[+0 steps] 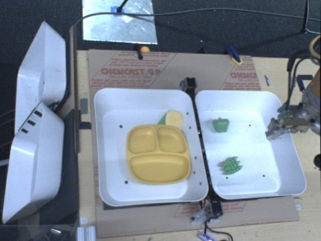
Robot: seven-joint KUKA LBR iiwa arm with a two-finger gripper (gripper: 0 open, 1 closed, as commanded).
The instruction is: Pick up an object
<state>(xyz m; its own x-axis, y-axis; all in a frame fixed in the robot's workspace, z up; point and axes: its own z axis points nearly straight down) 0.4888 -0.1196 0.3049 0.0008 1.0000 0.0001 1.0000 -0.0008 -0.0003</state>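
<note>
A green toy pepper sits upright near the back left of the right bin. A green bumpy toy, like a bunch of peas, lies toward the front of the same bin. My gripper hangs at the bin's right rim, well to the right of both toys, with nothing seen between its fingers. In the left bin lies a yellow divided plate with a pale yellow and green piece at its back edge.
Cardboard covers the bench under both bins. A blue and yellow clip and an orange-knobbed clip sit at the cardboard's back edge. A shiny metal sheet lies further back. White housings stand at the left.
</note>
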